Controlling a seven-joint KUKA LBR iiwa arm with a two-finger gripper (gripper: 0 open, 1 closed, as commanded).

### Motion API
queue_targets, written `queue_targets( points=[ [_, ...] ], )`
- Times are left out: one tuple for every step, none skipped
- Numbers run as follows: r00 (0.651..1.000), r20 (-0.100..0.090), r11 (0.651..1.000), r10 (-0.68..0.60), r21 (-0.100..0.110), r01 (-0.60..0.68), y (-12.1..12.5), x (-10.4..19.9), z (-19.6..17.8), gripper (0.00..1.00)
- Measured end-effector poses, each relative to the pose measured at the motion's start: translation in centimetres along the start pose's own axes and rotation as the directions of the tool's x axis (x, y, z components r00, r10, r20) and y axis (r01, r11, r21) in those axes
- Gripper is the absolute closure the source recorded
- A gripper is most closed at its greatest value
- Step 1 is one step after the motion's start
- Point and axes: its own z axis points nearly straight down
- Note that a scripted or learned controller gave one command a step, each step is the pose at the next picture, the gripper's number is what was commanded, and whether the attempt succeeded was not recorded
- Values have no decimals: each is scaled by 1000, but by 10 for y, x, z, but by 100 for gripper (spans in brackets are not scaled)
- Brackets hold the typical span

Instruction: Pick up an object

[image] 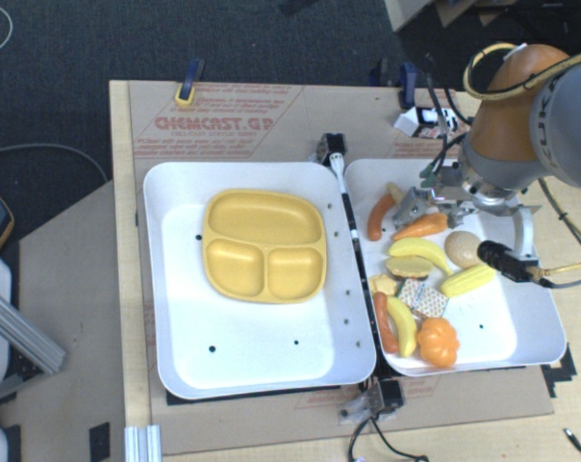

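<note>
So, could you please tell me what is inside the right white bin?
The right white bin holds toy food: an orange carrot, yellow banana, yellow corn cob, small orange pumpkin and beige potato. The hand covers whatever lies beneath it.

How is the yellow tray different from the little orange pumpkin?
The yellow tray is flat and wide with three compartments; the orange pumpkin is small, round and lumpy. The tray lies by itself in the left bin, while the pumpkin sits crowded among other toy food in the right bin. The tray is pale yellow; the pumpkin is bright orange. Both look like plastic.
</note>
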Motion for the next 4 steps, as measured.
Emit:
queue_targets(
  points=[
    [1000,0,1000,0,0,0,-1,1,46,0],
    [1000,1,1000,1,-6,-1,0,0,32,100],
    [1000,3,1000,0,-13,0,2,-7,-13,100],
    [1000,3,1000,-1,-12,1,2,-7,-56,100]
  ],
)
